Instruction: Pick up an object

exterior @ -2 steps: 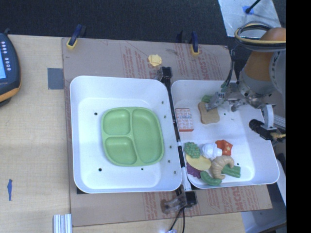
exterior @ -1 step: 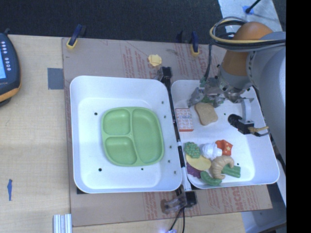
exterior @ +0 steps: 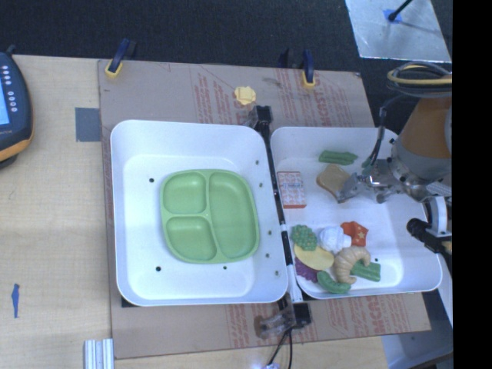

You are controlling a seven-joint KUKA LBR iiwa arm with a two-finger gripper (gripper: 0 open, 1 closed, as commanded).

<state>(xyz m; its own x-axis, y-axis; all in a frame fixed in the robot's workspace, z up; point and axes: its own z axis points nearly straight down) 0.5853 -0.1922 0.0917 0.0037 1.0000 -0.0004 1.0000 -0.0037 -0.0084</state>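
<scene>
The right bin [exterior: 415,271] holds several toy foods. A brown toast-like piece [exterior: 331,178] lies near its middle, with a green bean-shaped piece [exterior: 338,157] just behind it. A small red-and-white packet [exterior: 290,188] rests by the bin's left wall. At the front sits a heap: broccoli [exterior: 303,237], a white piece [exterior: 330,238], a red piece [exterior: 354,231], a croissant [exterior: 350,261] and green pieces [exterior: 369,272]. My gripper [exterior: 358,187] hangs low over the right bin, its tip right beside the toast's right edge. Nothing is visibly held.
The left bin [exterior: 138,275] holds a green divided plate [exterior: 209,215]. A small yellow object [exterior: 244,95] lies on the cardboard behind the bins, near blue clamps [exterior: 307,68]. A dark handheld device [exterior: 9,106] lies at the far left. The arm's body [exterior: 423,141] covers the right bin's far right corner.
</scene>
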